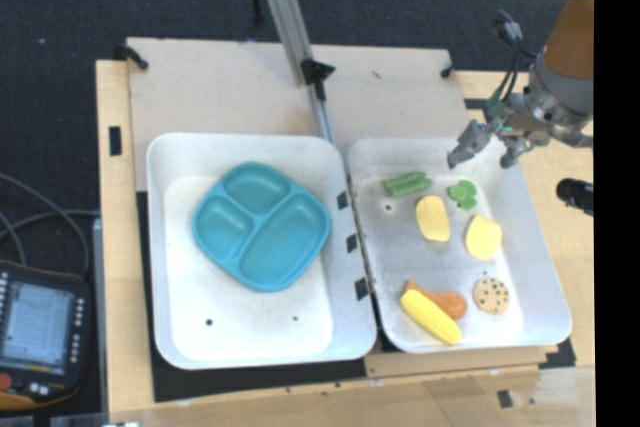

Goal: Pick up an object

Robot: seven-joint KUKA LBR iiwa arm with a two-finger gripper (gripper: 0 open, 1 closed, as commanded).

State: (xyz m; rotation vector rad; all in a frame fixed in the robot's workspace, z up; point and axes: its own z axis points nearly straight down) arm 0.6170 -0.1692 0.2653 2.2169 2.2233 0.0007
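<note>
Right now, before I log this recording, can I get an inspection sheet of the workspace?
Surface: bench bearing left bin and right bin.
Job's things: right bin holds green bean, green piece, two pale yellow pieces, cookie, corn cob, orange piece.
Clutter: blue divided plate in left bin.
End effector: fingers spread, above the right bin's far edge, holding nothing.
Cables: dark cables along the arm.
Surroundings: metal post, handheld controller, dark floor.
</note>
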